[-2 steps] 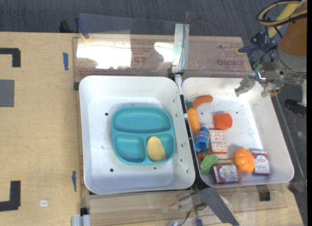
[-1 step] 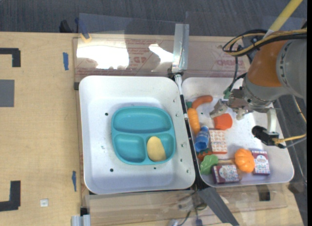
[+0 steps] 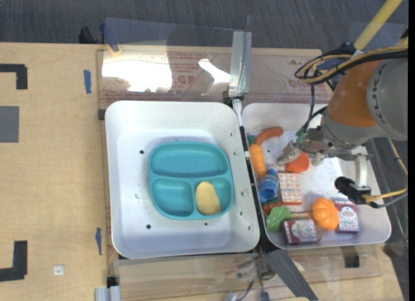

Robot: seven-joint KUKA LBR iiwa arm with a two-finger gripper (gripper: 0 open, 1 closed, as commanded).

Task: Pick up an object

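Just right of the orange carrot (image 3: 258, 159), the gripper (image 3: 293, 154) hovers over crowded toys; jaw state unclear; blue bottle (image 3: 268, 185) just below the carrot.

The 2 bins (image 3: 130, 163) are white. In the left one lies a teal divided tray (image 3: 188, 178) with a pale yellow potato-shaped piece (image 3: 207, 198). The right bin holds orange toys, among them a pumpkin (image 3: 325, 213), a blue bottle (image 3: 268, 185), a green piece (image 3: 277, 216) and red-and-white printed cartons (image 3: 291, 189). The arm (image 3: 376, 102) is grey with an orange band. The table (image 3: 48, 163) is tan with blue tape marks.
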